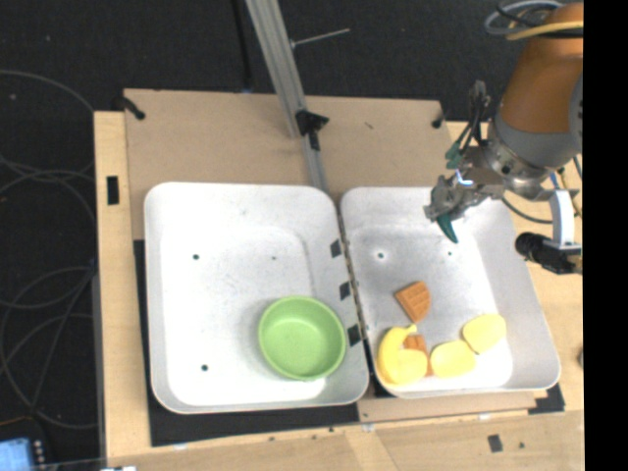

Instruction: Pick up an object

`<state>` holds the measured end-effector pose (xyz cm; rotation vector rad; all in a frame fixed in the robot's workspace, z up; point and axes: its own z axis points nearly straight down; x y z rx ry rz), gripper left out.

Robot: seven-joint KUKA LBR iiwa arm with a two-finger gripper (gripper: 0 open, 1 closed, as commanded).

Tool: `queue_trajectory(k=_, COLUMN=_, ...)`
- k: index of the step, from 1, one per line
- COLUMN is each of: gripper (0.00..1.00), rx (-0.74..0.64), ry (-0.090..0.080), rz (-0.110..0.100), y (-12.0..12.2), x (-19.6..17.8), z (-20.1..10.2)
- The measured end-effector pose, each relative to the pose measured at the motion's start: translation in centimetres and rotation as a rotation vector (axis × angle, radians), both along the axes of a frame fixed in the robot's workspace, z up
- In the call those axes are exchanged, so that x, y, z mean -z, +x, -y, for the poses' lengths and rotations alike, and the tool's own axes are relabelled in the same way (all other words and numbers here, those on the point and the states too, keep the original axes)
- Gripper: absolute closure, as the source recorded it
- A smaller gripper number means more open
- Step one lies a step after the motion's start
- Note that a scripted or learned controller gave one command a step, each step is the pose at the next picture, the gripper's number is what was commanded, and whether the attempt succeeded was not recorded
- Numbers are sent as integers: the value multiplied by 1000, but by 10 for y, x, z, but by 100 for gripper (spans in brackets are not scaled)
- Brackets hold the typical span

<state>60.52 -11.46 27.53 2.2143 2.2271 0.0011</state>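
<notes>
1. My pincer (449,219) hangs over the right bin (520,292)'s far side; whether it's released or clenched, I cannot tell.
2. The orange block (413,300) sits well nearer, beside yellow pieces (439,354); crowding risks a missed grab.

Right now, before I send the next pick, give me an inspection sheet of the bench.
Surface: tan bench bearing two white bins side by side, left bin, right bin.
Job's things: orange wedge and three yellow pieces in the right bin's near part; green bowl in the left bin's near right corner.
Clutter: nothing seen.
End effector: end effector over the right bin's far side, apart from the objects.
Cables: dark cables on the floor at left.
Surroundings: slanted metal pole behind the bins; dark floor.
</notes>
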Motion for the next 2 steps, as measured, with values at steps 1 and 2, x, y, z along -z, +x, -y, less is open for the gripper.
queue_trajectory(k=1, gripper=100, rx=-1, ry=0, rz=1, y=21, x=-3, z=-50)
queue_trajectory(k=2, gripper=100, rx=-1, ry=0, rz=1, y=30, x=-2, z=-100)
